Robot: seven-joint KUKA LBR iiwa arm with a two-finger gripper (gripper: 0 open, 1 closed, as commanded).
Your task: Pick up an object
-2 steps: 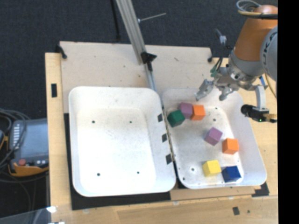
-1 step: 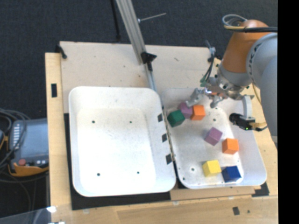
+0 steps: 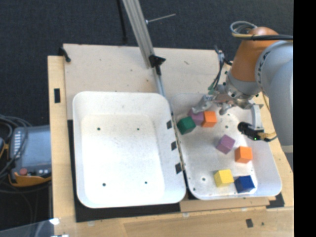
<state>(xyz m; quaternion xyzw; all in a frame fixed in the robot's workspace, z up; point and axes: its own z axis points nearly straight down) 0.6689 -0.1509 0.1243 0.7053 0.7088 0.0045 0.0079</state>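
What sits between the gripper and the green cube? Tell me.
The gripper hangs over the purple cube and orange cube. The purple one lies between it and the green cube, touching it.

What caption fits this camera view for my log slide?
Gripper poised over a cluster of green, purple and orange cubes in the right bin.

Robotics lab test cell: plywood bench (image 3: 118,68) on dark carpet (image 3: 49,14), aluminium camera mast (image 3: 140,28), two white bins (image 3: 123,100), grey-orange industrial arm (image 3: 256,58), coloured test cubes (image 3: 224,144), control pendant (image 3: 27,157) with cables at left.
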